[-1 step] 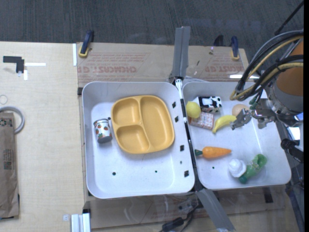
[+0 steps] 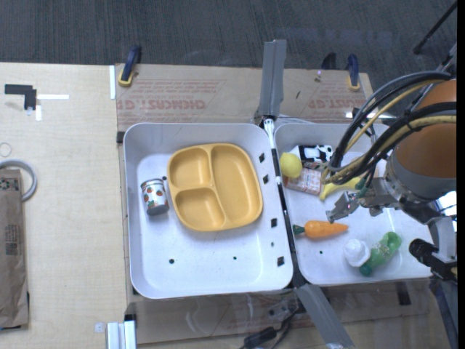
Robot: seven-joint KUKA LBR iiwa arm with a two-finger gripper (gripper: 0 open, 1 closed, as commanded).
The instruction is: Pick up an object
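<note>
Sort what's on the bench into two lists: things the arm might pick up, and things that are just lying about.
Might be picked up:
carrot
lemon
banana
green bottle
small can
yellow plate

Just lying about:
brown paper bag
blue clamps
cardboard sheet

The gripper hangs above the right bin, near the carrot.

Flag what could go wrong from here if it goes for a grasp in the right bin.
1. The gripper sits just above the carrot, which lies flat and tapers, so it may slip out.
2. The lemon, banana and a packet are crowded together; a grasp there could catch two things.
3. The arm's cables hang over that cluster.
</note>
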